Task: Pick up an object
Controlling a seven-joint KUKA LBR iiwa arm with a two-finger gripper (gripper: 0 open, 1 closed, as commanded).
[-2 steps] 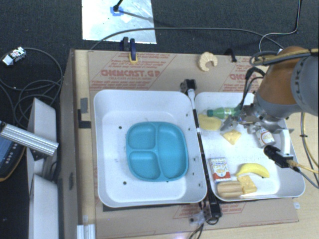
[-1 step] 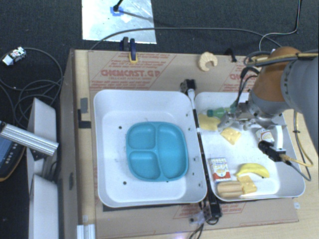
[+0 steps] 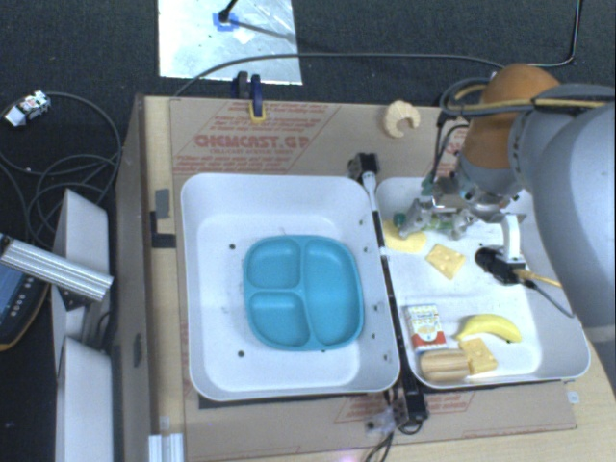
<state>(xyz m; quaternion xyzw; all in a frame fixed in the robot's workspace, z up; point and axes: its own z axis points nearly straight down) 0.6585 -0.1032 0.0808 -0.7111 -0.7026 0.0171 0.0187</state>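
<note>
Dark carpet round desk [image 3: 289,128], cables trailing at left edge. Two white bins side by side: left bin [image 3: 207,287] carries blue divided plate [image 3: 302,291]; right bin [image 3: 558,354] carries food toys. End effector [image 3: 435,218] low at far-left corner of right bin, over pale yellow piece [image 3: 404,241]. From my feed, cannot tell its state. Cheese wedge [image 3: 445,260] just beside; banana [image 3: 489,328], small carton [image 3: 424,323], bread pieces [image 3: 460,360] toward near edge. Step, I judge: descent onto yellow piece. Next calls for closing, then straight lift.
</note>
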